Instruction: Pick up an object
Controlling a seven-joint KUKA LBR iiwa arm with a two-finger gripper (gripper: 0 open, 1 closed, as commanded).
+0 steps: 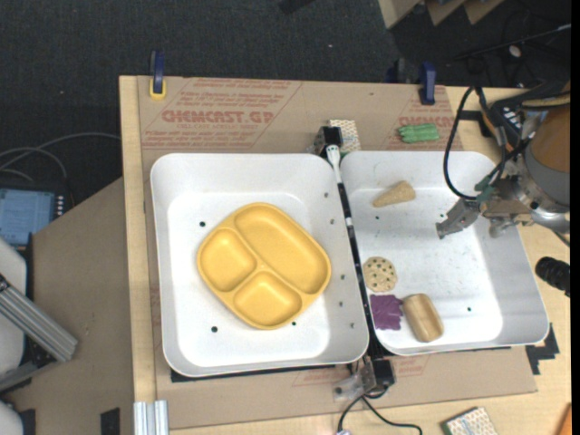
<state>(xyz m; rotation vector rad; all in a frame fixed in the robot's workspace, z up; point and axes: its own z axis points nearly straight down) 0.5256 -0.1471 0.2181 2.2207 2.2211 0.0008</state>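
Gripper (471, 214) sits over the right bin (507, 320), upper-right part, w/ the arm coming in from the right edge. Its two fingers look spread apart, one tip pointing down-left toward the bin floor, the other nearer the wrist; nothing between them, so it's carrying nothing. Candidate objs all lie to the gripper's left. Closest is the tan wedge (394, 194), up near the bin's back wall, left & slightly up from the fingertips; its long axis runs roughly left-right w/ a slight tilt, narrow tip toward the left. The rest sit lower-left, well apart from the claw: a cookie (379, 272) against the bin's left wall, a purple piece (386, 311) below it, and a tan cylinder (422, 316) touching or just beside the purple one, axis running diag. Left bin (172, 243) holds a yellow divided tray (263, 265), farthest of all. My read: the wedge is the likely target since it stands alone w/ bare floor around it, and the move needs a short shift left plus fingers set across its short side, i.e. closing roughly front-back. The cylinder/purple pair is riskier, crowded near the wall.
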